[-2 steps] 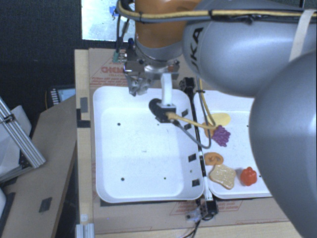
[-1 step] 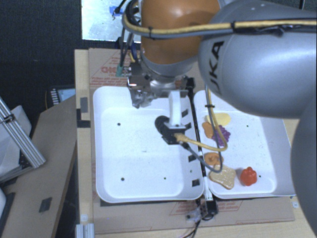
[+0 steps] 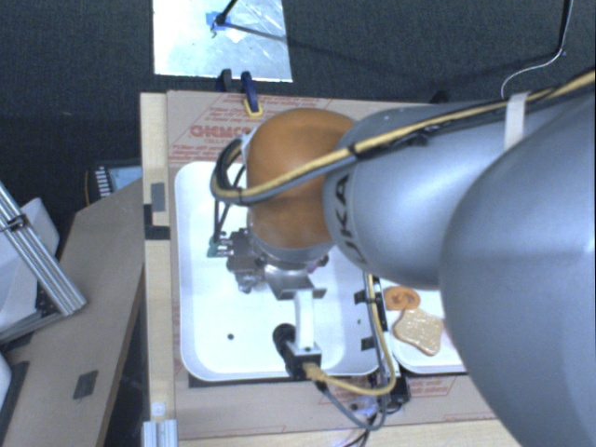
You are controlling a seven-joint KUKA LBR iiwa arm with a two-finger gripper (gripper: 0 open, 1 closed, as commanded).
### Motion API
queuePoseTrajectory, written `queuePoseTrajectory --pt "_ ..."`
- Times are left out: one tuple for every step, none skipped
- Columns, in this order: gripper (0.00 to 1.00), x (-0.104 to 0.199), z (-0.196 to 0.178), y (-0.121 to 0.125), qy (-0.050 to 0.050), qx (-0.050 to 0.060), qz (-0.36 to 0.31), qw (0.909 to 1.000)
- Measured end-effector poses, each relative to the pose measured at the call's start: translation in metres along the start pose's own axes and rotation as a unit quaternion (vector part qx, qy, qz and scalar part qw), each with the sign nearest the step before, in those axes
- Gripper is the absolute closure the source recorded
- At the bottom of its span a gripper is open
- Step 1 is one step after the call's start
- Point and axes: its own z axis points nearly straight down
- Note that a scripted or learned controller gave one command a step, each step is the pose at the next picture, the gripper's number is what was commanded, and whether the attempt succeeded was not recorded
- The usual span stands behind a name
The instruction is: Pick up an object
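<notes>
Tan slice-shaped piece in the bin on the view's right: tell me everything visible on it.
The tan slice looks like toy toast: flat, pale brown, with a lighter speckled face and a lobed, rounded outline. It lies flat on the floor of the white bin, near its front rim. A small orange round item sits just behind it, too close to tell whether they touch. The grey arm overhangs its right side, so that edge may be hidden.

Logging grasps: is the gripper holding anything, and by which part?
Cannot be told; the arm blocks the view above the left bin.
</notes>
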Motion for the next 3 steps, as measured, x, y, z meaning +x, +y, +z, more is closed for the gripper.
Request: queuePoseTrajectory --pt "1.0 0.0 -0.152 -0.006 0.007 -0.015 -0.002 0.9999" --pt "1.0 -0.02 0.028 0.001 -0.001 -0.001 0.002 1.0" --pt "1.0 -0.026 0.127 0.019 0.002 -0.008 0.001 1.0"
